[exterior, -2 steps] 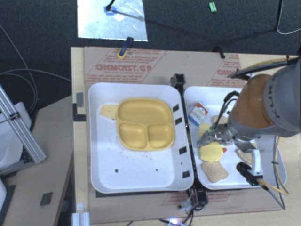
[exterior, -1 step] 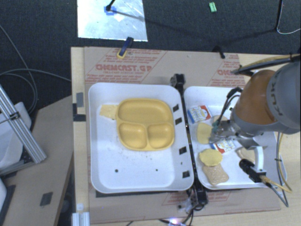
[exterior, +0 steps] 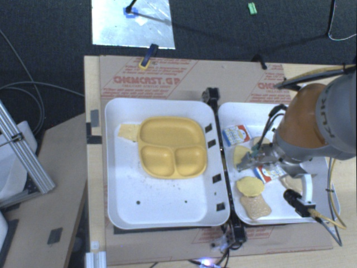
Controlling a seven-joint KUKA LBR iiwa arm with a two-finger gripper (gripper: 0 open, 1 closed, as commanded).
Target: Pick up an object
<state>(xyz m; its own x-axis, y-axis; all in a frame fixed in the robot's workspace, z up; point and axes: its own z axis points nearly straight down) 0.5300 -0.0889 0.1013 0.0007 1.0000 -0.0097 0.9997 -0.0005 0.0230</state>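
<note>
Camera view: gripper (exterior: 249, 159) low in right bin (exterior: 262, 221) over yellow food pcs (exterior: 250, 186), grip state can't tell.

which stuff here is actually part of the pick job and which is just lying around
Part of the job:
- gripper, low in the right bin
- items there: white packet, yellow round piece, tan speckled piece

Lying about:
- yellow divided tray in the left bin
- foil sheet
- blue and yellow tool
- small green thing
</note>
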